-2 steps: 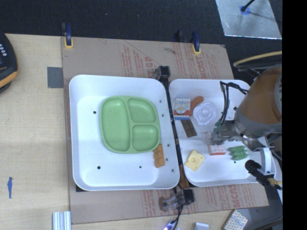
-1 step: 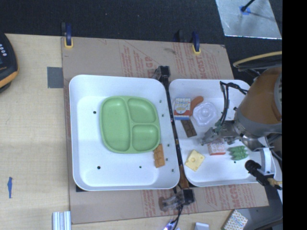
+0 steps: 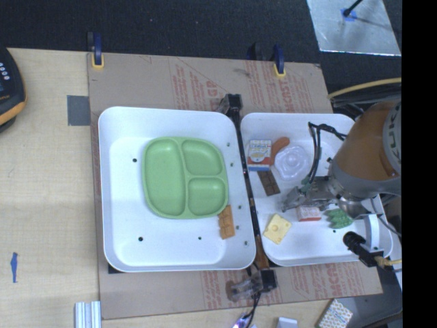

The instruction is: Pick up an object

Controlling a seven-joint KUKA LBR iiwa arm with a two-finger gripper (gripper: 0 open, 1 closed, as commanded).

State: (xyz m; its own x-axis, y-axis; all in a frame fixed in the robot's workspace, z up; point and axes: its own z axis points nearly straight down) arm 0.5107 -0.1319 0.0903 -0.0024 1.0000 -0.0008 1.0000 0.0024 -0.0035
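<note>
**Two bins, one plate, a scatter of small items**

Left bin [image 3: 116, 183]: one green divided plate [image 3: 184, 177], one brown wafer [image 3: 226, 222]. Right bin [image 3: 300, 255]: one yellow block [image 3: 276, 229], clear cup [image 3: 292, 161], perhaps four others. The hand [image 3: 305, 198] hangs there; its grip unreadable. Cardboard-covered tabletop [image 3: 48, 183].

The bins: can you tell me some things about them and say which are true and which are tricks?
1. A green plate lies in the left bin. True.
2. The plate has three sections. True.
3. The yellow wedge lies in the left bin. False: it lies in the right bin.
4. The brown wafer sits on the plate. False: it lies on the bin floor beside the plate.
5. The gripper is over the right bin. True.
</note>
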